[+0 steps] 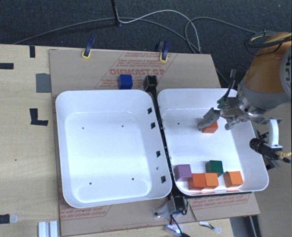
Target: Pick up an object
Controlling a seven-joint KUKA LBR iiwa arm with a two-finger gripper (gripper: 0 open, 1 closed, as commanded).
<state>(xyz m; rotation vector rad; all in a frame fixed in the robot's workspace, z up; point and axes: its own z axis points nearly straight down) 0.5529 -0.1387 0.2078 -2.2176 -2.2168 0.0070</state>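
The right shallow white bin (244, 179) holds six small blocks: four orange, one purple (183, 171), one green (214, 166). The hand (219, 120) spreads wide over one orange block (210, 128).

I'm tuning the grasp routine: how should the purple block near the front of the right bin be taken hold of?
Grip the purple block from above across its far and near faces. An orange block crowds its right near corner and the bin wall lies close on its left, so those sides probably lack room.

view: single fixed camera | position: above bench (17, 132) | facing: down at a slant | covers: both bins, well left of gripper (219, 118) included
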